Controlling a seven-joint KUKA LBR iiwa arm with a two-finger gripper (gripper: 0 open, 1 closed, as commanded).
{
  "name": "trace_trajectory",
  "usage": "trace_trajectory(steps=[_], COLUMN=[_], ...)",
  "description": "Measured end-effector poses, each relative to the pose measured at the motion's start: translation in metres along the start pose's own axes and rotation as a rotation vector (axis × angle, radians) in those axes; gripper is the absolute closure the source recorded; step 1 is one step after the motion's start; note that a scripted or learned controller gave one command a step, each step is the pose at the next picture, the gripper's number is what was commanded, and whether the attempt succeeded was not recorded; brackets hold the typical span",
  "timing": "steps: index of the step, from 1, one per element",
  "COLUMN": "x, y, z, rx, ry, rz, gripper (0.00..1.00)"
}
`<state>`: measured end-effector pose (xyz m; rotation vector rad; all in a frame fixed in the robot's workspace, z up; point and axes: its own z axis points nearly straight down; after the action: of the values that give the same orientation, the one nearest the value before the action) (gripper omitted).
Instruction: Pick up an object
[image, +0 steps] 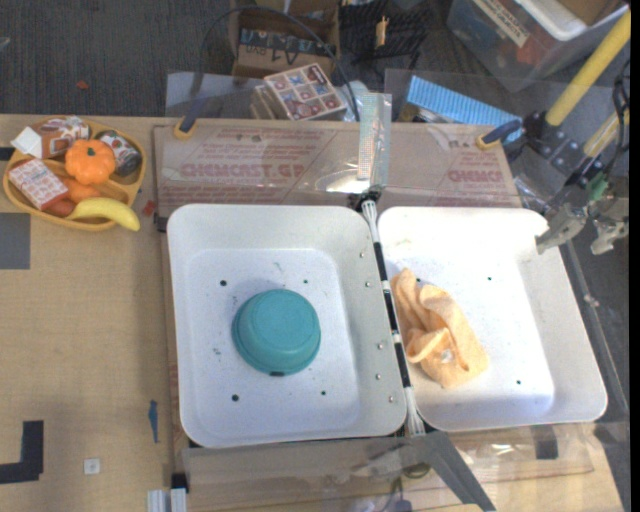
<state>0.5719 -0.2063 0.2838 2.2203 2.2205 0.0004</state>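
Well, bench: I see a brown bench top (80, 350) with two white bins side by side.
Left bin (200, 250): a teal bowl (277, 331) sits upside down near its middle.
Right bin (520, 300): an orange cloth (437, 330) lies bunched by its left wall, lots of bare floor beside it.
Writing: red letters on the cardboard (260, 170) behind, too blurry for me.
Gripper (585, 225): past the right bin's top right corner; I cannot tell its state.
Far left: a yellow dish (70, 215) with a banana (105, 211).

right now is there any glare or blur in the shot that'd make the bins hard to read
In the camera view, glare sits on the clear plastic sheet behind the bins. The gripper at the right edge looks blurred. The teal bowl in the left bin and the orange cloth in the right bin are evenly lit and sharp.
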Motion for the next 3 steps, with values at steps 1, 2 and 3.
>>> trace_trajectory(steps=[1,2,3], x=[0.064,0.07,0.099], y=[0.042,-0.021,-0.064], z=[0.15,0.195,0.194], rx=[-0.001,-0.008,-0.01], ry=[0.0,0.0,-0.002], rz=[-0.14,-0.188,-0.334], gripper=[0.0,0.0,0.0])
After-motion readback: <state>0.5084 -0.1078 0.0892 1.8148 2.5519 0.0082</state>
